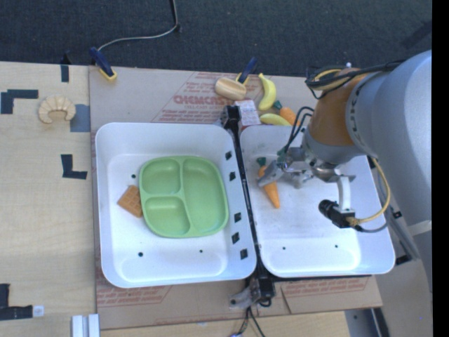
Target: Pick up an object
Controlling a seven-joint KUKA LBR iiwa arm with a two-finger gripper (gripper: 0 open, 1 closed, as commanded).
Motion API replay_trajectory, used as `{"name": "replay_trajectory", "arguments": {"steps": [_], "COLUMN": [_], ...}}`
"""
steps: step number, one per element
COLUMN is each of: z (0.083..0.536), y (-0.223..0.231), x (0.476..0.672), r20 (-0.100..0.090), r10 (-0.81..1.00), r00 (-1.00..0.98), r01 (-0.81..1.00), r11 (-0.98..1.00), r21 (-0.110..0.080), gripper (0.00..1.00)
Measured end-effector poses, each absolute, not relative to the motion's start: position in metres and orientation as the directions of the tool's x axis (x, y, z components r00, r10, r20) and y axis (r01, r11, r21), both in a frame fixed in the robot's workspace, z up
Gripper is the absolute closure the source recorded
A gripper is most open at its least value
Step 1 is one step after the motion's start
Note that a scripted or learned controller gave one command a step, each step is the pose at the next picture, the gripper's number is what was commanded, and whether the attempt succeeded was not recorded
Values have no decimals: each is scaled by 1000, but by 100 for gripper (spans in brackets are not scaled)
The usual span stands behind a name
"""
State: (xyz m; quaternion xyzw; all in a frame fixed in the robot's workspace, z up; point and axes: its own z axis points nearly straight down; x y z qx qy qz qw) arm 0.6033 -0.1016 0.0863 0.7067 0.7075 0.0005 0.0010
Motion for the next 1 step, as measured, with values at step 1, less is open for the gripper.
{"name": "replay_trajectory", "arguments": {"steps": [1], "z": [87], "y": [-103], "x": [587], "r20": [-2], "r10": [1000], "r00": [-2], "r01": [1000], "r11": [2], "r21": [6], "gripper": [0]}}
